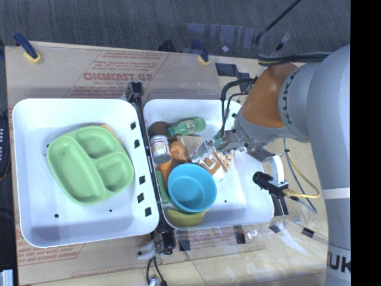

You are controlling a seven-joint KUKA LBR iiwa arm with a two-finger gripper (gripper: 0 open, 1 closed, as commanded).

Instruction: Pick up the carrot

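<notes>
The carrot (178, 151) lies in the right bin (253, 201), between the can (159, 148) and the gripper (208, 152), above the blue bowl (191, 187). The gripper hangs just right of it; whether its jaws are parted cannot be told.

To my left a green divided plate (90, 163) lies in the left bin (36, 219), while the right bin (253, 204) under me crowds a blue bowl (191, 187), green bottle (186, 127) and small can (159, 148).
</notes>
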